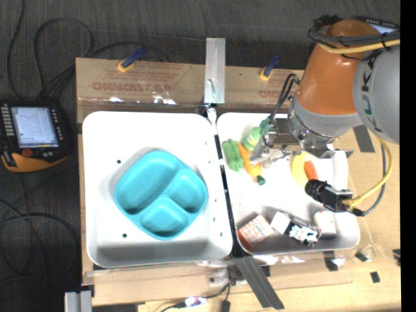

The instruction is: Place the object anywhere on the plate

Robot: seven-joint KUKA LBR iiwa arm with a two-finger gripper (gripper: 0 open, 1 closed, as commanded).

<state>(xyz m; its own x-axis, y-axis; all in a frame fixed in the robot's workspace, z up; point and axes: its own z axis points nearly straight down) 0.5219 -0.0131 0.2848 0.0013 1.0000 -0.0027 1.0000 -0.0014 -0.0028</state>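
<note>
A turquoise plate (161,193) with three compartments lies in the left white bin (104,129). My gripper (265,149) hangs low over the upper left part of the right bin (286,203), reaching in from the right. Right under and beside it sits a cluster of toy foods: a dark green pod (232,155), a light green piece (251,137) and a yellow-orange piece (251,166). The gripper body hides what lies directly beneath it. A small green bit (260,181) lies just below the cluster.
A yellow round item (298,168) with an orange piece (311,170) lies right of the gripper. Along the right bin's front edge are a reddish box (255,229), a white block (280,222), a small patterned box (302,233) and another white block (326,223).
</note>
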